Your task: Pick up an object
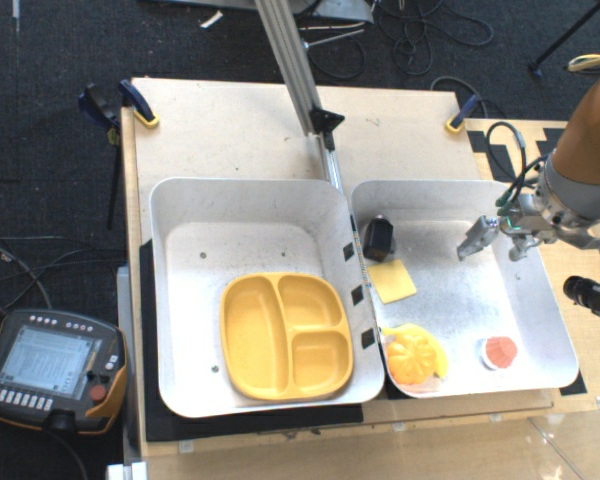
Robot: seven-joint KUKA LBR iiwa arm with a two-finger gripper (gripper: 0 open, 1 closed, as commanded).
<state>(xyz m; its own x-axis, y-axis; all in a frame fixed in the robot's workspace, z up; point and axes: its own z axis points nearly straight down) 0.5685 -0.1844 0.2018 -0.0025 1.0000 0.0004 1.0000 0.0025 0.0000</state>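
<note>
Two white bins sit side by side: the left bin (180,268) carries one yellow divided plate (285,336), the right bin (540,308) four small things — a dark block (379,237), a yellow flat piece (393,281), an orange-yellow fruit-like object (414,356), a red-pink round piece (499,351). No writing is legible. The gripper (492,236) hangs over the right bin, fingers spread, gripping nothing — the arm is cut off at the frame's edge.

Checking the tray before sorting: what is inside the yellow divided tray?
The yellow divided tray in the left bin shows three bare compartments, nothing in them. What lies beneath the tray is covered.
</note>
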